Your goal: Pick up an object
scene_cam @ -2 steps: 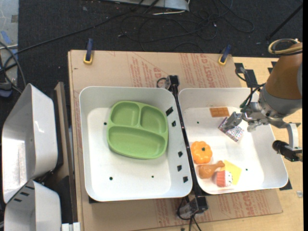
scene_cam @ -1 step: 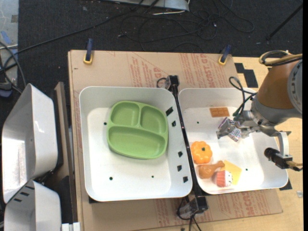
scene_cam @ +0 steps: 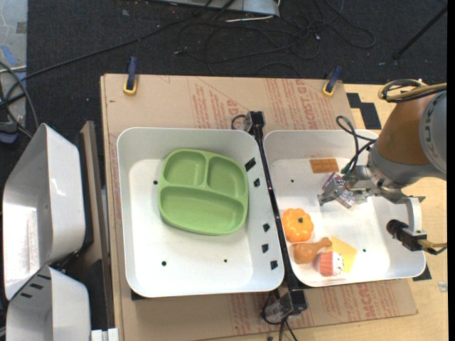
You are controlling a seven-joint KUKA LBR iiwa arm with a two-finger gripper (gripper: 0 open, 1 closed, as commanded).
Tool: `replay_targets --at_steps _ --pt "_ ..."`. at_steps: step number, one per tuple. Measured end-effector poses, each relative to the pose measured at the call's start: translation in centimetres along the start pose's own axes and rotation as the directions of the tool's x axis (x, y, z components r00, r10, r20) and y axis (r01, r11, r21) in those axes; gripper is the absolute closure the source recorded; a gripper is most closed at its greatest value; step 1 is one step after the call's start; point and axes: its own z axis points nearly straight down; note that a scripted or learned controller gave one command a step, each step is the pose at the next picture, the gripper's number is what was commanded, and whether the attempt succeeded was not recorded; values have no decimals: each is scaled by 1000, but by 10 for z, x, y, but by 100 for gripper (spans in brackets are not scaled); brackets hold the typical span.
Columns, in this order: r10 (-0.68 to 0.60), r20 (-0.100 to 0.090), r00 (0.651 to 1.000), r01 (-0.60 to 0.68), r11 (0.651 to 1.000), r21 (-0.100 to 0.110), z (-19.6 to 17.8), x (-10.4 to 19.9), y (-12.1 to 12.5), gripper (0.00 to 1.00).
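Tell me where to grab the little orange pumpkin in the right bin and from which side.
Grip the pumpkin across its round body, coming straight down from above. It sits upright with its stem on top; the drumstick lies close below it, so close the fingers left-right, where the bin floor looks bare.

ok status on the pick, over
Gripper low in right bin, between orange cracker and pumpkin; nothing seen in it. Pumpkin, drumstick, cupcake and yellow wedge clustered at front. Green plate in left bin.
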Motion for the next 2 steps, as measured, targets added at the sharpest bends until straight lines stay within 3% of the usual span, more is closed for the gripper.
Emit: replay_targets --at_steps 1,2 --pt "1 8 1000 -1 1000 -14 -14 -2 3 100" --pt "-5 -5 1000 5 1000 4 -56 -1 6 100"
